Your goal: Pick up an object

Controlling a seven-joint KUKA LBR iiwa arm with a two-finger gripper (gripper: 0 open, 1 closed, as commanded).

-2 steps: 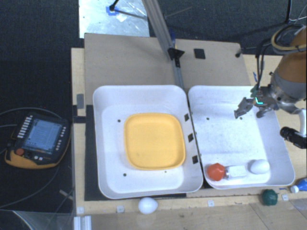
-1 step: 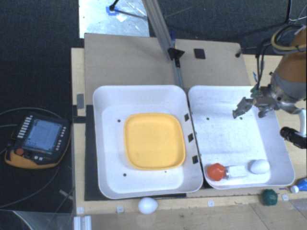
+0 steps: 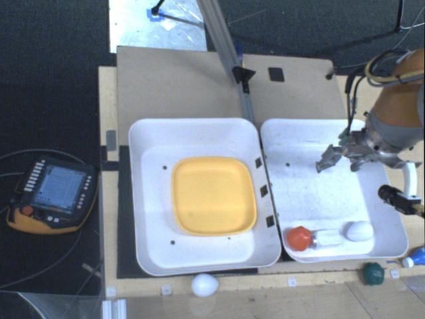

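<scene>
Along the right bin's (image 3: 312, 145) near wall lie a red ball (image 3: 299, 238), a clear tube (image 3: 327, 238) and a white egg shape (image 3: 359, 231), likely rolled there. The gripper (image 3: 340, 159) hangs above, fingers spread, holding nothing. A yellow plate (image 3: 214, 195) sits in the left bin (image 3: 149, 145).

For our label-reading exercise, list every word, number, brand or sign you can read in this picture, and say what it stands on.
No text can be read anywhere in this view.
Teach pendant left of the bench: its screen and buttons are too small and blurred to read.
Yellow plate, left bin, right bin: no markings.
Small black patch on the board: nothing legible.
</scene>
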